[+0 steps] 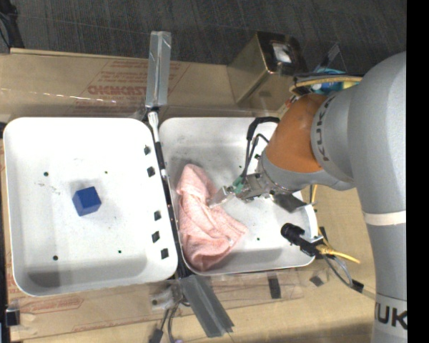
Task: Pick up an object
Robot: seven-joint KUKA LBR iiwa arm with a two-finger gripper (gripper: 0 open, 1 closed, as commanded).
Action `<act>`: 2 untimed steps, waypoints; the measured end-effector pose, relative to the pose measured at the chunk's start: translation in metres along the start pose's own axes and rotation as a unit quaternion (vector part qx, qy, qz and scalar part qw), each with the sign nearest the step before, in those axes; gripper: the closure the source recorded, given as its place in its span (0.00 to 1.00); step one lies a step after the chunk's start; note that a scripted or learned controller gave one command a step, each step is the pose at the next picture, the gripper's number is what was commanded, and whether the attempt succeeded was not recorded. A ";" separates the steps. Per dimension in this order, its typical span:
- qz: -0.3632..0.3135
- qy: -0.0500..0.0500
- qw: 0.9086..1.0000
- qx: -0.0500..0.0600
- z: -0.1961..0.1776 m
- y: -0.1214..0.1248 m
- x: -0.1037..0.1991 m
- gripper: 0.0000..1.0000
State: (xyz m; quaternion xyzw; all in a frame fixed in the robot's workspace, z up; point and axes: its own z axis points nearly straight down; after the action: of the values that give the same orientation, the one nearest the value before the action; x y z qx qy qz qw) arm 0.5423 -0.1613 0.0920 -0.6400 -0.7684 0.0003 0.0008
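Observation:
A crumpled pink cloth (204, 218) lies along the left side of the right bin (207, 131). A small blue cube (87, 200) sits in the left bin (71, 270), left of its middle. My gripper (227, 195) is low in the right bin, its tip at the cloth's upper right edge, touching or just over the fabric. The grey arm with its orange band (294, 141) comes in from the right and hides the bin's right part.
A metal divider (158, 70) runs between the bins at the back. Brown cardboard (79, 81) lies behind them, with a tan box (261, 66) at the back right. Cables (336, 256) trail off the right bin's front right corner.

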 end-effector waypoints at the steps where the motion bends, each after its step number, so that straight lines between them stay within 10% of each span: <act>1: -0.087 -0.001 0.996 -0.001 -0.001 0.074 0.024 0.00; 2: -0.090 0.000 0.996 -0.001 -0.011 0.075 0.025 1.00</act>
State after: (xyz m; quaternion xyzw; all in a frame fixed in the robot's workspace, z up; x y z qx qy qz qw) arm 0.6114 -0.1234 0.1030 -0.5685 -0.8227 0.0000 0.0001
